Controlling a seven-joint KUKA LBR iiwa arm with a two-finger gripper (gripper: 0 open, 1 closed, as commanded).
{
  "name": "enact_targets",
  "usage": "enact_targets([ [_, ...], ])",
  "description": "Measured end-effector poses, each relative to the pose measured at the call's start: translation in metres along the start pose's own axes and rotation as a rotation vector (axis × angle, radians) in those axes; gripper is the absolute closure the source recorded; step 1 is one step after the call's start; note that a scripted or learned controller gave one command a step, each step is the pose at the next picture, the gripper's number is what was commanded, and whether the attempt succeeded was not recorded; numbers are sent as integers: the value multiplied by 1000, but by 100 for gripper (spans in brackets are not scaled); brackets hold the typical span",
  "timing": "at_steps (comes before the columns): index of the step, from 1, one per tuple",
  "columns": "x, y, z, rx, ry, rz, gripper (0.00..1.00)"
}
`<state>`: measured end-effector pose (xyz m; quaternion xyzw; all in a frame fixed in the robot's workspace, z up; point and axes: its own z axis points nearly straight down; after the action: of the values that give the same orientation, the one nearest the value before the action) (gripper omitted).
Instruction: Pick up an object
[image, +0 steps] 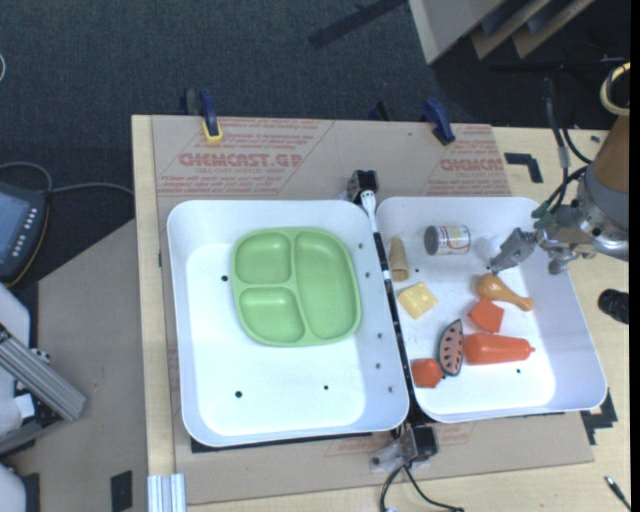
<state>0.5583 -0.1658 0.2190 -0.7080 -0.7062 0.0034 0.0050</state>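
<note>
Tool (530, 250), fingers spread apart, hovers just above the drumstick (503, 291), whose long axis points toward 4 o'clock.

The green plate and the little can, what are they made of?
The green plate looks like molded plastic: one even pale green, soft matte sheen, rounded walls between its three compartments. The little can, lying on its side in the right bin, looks like metal, since its end is grey and shiny, with what seems a paper label around it. It could also be a plastic toy.
</note>
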Motion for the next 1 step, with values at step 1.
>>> enact_targets([
  [1,0,3,-6,-12,-3,-3,0],
])
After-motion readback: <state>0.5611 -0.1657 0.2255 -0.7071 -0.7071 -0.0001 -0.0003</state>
